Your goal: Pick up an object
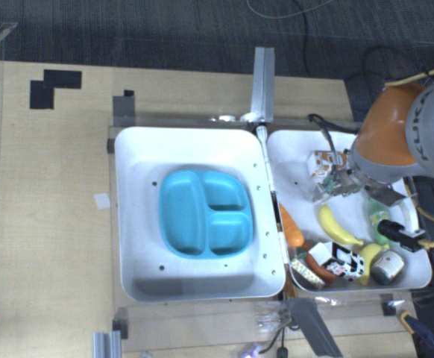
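Arm with tool (335,183) lowered into the right bin (291,155); its grip state cannot be told. Just below lies a curved yellow banana (339,228), near an orange carrot (292,230). Left bin (135,200) carries a blue divided tray (206,212).

Left white bin (131,200) holds a blue divided tray (206,213). Black tape marks (53,86) on the desk (45,200); thin cable (306,6) on dark floor.
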Action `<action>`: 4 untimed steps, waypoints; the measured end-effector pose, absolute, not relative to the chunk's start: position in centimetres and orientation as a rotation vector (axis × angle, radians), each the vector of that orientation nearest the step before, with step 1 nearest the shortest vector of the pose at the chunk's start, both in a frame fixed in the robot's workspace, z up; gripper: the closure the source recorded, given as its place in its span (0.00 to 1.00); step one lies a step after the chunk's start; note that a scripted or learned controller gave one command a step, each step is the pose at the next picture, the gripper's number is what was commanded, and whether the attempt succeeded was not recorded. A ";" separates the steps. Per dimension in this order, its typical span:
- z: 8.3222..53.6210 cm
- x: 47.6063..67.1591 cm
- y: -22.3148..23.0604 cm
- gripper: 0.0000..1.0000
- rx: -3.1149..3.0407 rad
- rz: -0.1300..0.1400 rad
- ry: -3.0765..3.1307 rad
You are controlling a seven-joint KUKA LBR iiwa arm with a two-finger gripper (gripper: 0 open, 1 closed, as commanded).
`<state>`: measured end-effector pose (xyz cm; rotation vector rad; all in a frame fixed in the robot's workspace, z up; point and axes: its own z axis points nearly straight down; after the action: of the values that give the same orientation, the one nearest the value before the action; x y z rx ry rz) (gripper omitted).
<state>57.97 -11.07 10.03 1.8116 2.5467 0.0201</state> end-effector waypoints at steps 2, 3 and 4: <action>9.0 51.5 -12.4 0.00 1.763 0.011 2.583; 14.2 54.1 -12.8 0.00 1.733 0.003 2.615; 8.9 53.2 -13.5 0.00 1.804 0.009 2.558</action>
<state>53.20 -13.51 8.92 1.8040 2.5583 0.0092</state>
